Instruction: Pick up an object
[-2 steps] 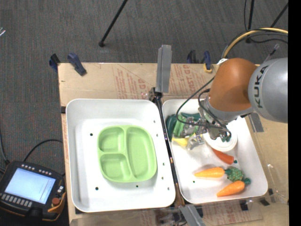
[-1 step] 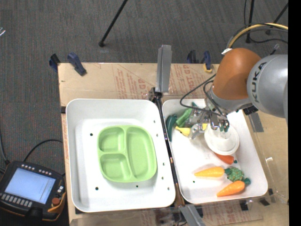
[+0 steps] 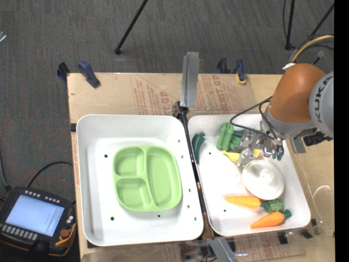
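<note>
Two shallow white bins sit side by side on the bench, which is topped w/ cardboard.

Left bin: holds one light-green divided plate w/ three compartments, lying flat near the bin's middle. Nothing shows in the compartments.

Right bin: holds several toy foods & a dish. A dark green pepper-like piece lies against the left wall, near the divider between bins. A bunch of green bean-like pods sits toward the back, just left of the jaws. A yellow piece lies just below the pods, touching or nearly touching the rim of a round white lidded dish in the bin's middle-right. In front of the dish, an orange carrot lies roughly crosswise; a second carrot w/ green leafy top lies nearer the front right corner, tilted.

The arm comes in from the right; its orange band hangs over the back right of the right bin. The jaws are low over the bin, between the pods & the dish's back rim. Cables & metal parts clutter that spot, so can't tell whether the jaws are apart or together, nor whether anything sits between them.

Off the bench, lower left: a teach pendant w/ lit screen on the floor.
</note>
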You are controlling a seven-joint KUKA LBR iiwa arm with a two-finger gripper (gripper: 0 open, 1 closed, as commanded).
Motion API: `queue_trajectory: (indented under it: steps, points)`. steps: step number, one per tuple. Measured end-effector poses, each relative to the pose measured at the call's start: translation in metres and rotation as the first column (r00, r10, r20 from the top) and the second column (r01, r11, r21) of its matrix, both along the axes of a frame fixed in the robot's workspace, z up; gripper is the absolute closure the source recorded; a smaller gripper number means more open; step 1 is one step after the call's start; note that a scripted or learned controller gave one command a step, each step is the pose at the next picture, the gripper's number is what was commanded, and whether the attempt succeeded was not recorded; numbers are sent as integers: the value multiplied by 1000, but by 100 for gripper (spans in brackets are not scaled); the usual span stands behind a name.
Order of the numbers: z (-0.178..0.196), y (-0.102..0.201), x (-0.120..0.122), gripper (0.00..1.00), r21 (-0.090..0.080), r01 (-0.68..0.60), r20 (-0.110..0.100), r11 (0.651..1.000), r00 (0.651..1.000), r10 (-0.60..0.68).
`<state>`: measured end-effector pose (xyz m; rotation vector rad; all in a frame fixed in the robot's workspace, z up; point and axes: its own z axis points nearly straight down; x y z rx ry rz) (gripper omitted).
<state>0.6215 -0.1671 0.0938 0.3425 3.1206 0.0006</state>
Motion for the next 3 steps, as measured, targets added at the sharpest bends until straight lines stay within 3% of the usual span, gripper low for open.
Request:
queue_trajectory:
  steps: [1,2,3]
  points:
    - [1,-39,-2,100,7,310,8,951,951,-310]
    - [-6,-18,-74,100,1,337,-2,942,942,-337]
    - [-6,40,-28,100,3,410,-2,912,912,-410]
